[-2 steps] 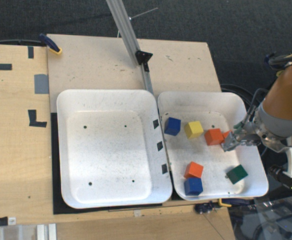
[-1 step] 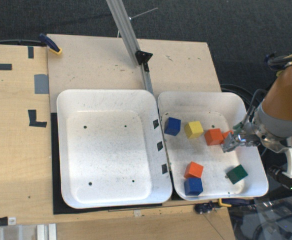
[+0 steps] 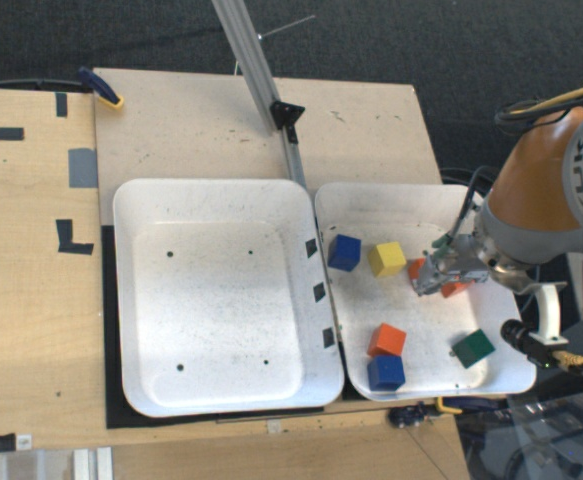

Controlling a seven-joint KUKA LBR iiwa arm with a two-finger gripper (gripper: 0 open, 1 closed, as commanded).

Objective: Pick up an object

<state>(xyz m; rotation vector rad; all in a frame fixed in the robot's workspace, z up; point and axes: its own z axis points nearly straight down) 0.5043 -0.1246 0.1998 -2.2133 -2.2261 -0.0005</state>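
Red block point(image 3: 453, 288) sits at the frame's right, in the right bin point(image 3: 371, 200), under the gripper point(image 3: 433, 276); whether it's pinched, you cannot tell. Confirm grip before lifting.

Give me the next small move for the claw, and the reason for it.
Probably a short, straight descent, then close. The claw hangs low in the right bin directly at a red-orange block, part hidden beneath it. The yellow block sits close on its left, so sideways drift risks bumping it.
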